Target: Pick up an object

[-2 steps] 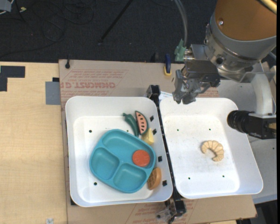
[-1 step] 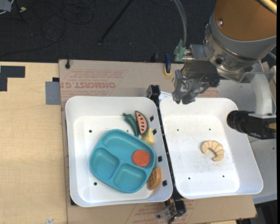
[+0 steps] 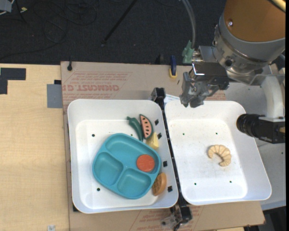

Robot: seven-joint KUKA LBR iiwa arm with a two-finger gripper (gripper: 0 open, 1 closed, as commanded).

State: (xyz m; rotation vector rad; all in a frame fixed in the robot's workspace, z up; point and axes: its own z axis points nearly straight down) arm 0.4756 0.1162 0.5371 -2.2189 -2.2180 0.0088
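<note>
Claw [image 3: 194,100] above right bin [image 3: 250,186], croissant [image 3: 219,155] inside

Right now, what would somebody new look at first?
Probably the blue tray in the left bin, with an orange disc in one of its compartments. Next, the croissant in the right bin. The gripper is above that bin's far edge.
</note>
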